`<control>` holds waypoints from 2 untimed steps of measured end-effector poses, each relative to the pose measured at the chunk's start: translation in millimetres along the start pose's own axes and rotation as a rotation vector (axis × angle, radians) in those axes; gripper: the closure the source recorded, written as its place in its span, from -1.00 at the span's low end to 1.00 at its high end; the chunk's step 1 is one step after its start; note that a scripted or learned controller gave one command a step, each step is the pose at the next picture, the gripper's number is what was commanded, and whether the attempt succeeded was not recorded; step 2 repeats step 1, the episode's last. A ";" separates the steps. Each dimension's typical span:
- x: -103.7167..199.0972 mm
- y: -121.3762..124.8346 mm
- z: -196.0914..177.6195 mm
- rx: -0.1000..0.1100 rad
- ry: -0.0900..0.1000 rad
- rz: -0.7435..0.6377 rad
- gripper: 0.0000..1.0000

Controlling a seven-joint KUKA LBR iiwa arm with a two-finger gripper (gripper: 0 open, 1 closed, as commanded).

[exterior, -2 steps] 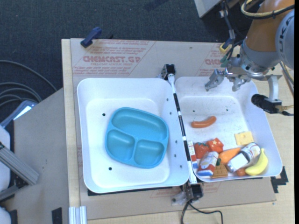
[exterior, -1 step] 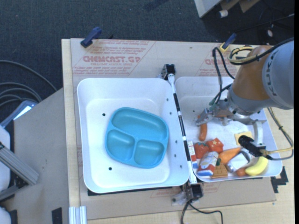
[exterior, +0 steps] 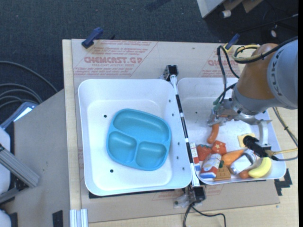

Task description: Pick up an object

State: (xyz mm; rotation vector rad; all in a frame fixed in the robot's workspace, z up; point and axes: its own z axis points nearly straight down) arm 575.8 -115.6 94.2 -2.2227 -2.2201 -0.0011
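Orange carrot (exterior: 214,134) is pinched at its upper end by the gripper (exterior: 217,122) in the right bin (exterior: 199,91).

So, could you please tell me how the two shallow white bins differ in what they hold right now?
The left white bin holds one thing, a blue three-compartment plastic tray lying flat near its middle; the right white bin holds a crowded pile of small toy foods, among them a yellow banana. The grey arm's end effector is over the right bin, not the left. Both are shallow, white and side by side.
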 end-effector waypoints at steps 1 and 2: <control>52.5 -38.0 -90.4 0.001 0.000 -0.002 1.00; 52.5 -38.0 -90.4 0.001 0.000 -0.002 1.00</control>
